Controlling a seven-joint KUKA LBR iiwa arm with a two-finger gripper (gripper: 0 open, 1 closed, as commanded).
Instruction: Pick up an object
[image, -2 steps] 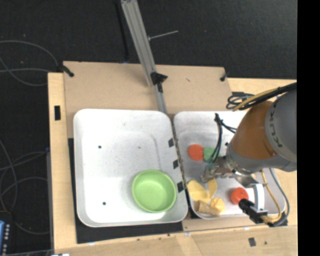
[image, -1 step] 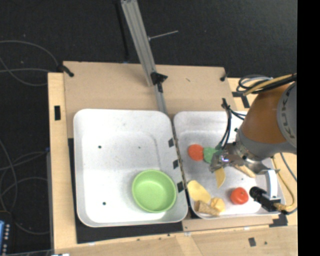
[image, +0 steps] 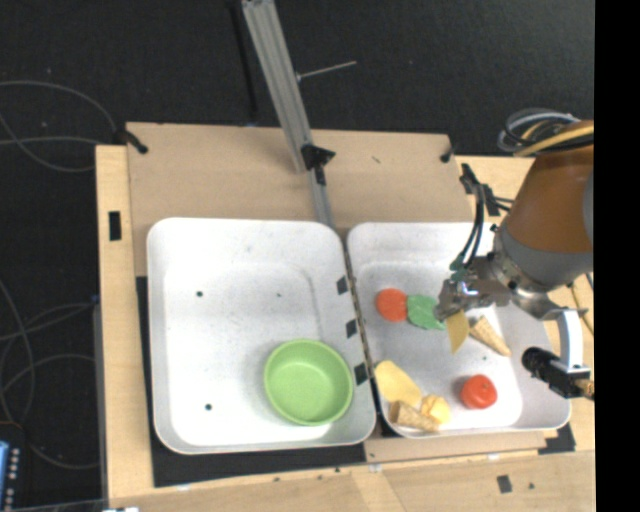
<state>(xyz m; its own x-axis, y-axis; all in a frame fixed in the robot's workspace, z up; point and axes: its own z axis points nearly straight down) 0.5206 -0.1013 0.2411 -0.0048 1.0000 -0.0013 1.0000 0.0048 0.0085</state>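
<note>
My gripper (image: 453, 302) hangs low over the middle of the right bin (image: 400, 250), its tip just right of a green leafy piece (image: 424, 313). An orange-red piece (image: 392, 304) lies to the left of the green one. Below the tip is a yellow wedge (image: 458, 333), with a tan cone-like piece (image: 489, 335) to its right. A red tomato-like object (image: 479, 392) sits near the bin's front right. Yellow and tan food pieces (image: 410, 395) lie at the front left of that bin. The arm hides the fingertips.
A green bowl (image: 308, 381) stands at the front right of the left bin (image: 200, 260). A metal rail (image: 285, 90) slants down from the top to the bins' divider. The arm's orange band (image: 555, 190) comes in from the right.
</note>
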